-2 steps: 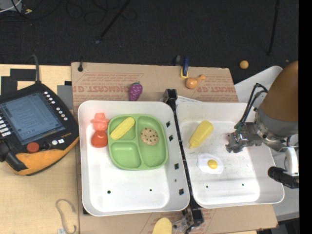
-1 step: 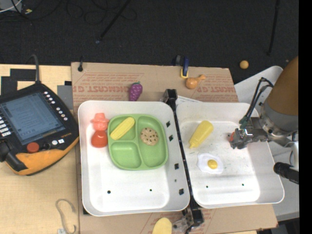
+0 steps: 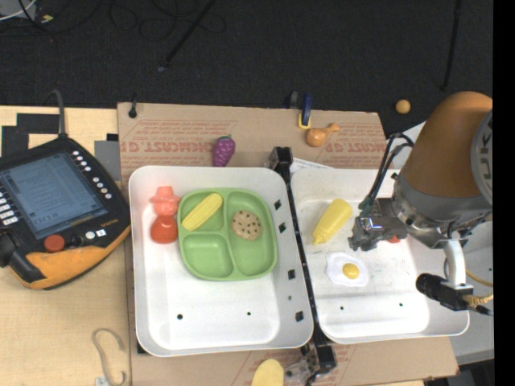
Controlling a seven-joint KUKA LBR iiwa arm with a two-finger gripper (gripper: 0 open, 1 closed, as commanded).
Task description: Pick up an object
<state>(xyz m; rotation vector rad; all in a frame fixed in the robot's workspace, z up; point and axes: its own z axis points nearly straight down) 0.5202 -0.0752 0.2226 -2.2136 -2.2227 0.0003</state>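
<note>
Gripper (image 3: 366, 236) beside yellow bottle (image 3: 331, 220), above fried egg (image 3: 348, 270)

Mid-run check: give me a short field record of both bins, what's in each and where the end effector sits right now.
left bin: green divided plate, orange-red toy figure beside it
plate contents: corn cob, cookie, one compartment bare
right bin: yellow bottle, fried egg
end effector: over the right bin, just right of the yellow bottle, nothing seen held
outside bins: purple grapes, small orange gourd, teach pendant at left
</note>
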